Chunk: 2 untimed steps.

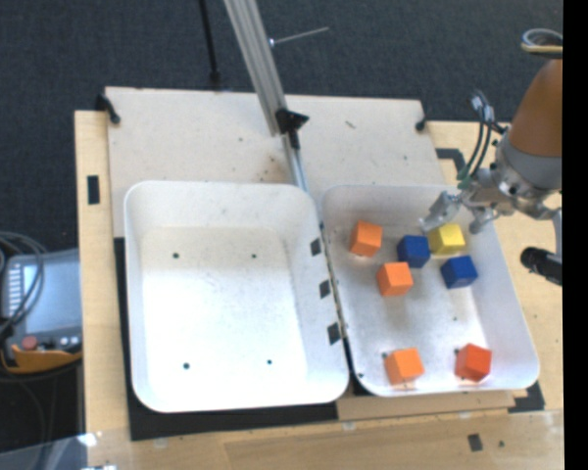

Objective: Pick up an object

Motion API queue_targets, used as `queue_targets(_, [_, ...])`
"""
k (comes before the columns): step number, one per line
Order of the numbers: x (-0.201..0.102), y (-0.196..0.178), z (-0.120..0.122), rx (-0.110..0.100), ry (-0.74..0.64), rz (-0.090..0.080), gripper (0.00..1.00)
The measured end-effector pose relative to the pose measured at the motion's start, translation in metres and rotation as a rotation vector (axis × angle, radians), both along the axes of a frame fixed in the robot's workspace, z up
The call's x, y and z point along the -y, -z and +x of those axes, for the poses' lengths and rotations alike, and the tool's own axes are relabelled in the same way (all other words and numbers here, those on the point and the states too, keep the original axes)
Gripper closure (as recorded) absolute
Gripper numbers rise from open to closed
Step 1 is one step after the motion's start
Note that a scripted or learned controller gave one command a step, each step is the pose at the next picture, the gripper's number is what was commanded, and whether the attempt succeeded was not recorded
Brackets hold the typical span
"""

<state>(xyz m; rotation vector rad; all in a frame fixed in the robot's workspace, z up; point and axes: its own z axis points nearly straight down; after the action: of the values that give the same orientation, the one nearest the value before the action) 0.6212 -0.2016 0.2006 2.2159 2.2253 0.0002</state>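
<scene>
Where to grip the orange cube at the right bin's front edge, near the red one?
Likely from straight above, fingers on the left and right faces of the orange cube. It sits flat; the red cube stands well apart, but the right bin wall crowds its front face.

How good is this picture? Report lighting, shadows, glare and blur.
Camera view: even, soft light with faint shadows beside the cubes; the left bin looks bright and slightly washed out without hard glare; the whole frame is mildly soft, and the pincer above the yellow cube is blurrier than the cubes; the dark floor shows little detail.
</scene>
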Motion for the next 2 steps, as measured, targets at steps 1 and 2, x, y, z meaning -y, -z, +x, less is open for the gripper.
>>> queue_targets(1, [0.001,0.0,0.0,-0.001,-0.001,-0.002,0.0])
queue_targets(2, [0.002,0.041,0.001,-0.003,0.001,-0.002,0.0])
